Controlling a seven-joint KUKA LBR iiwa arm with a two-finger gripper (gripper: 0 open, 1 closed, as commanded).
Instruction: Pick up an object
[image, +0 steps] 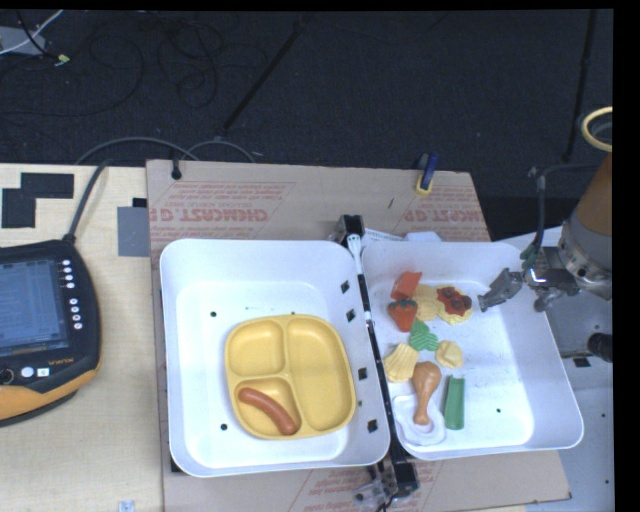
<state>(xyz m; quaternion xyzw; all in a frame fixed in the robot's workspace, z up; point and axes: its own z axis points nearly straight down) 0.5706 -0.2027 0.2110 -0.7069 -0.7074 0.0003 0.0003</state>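
Camera view: toy food (428, 345) left of gripper (497, 294)

We look down from one camera fixed high above the bench, and we see things a bit at a slant, not straight down. We are far enough up to fit both white bins in, the left bin (190, 300) and the right bin (530, 400), side by side on brown cardboard (300, 205). The far side of the bench sits at the top (where the dark floor (300, 80) starts). The arm (590, 240) comes in from our right.
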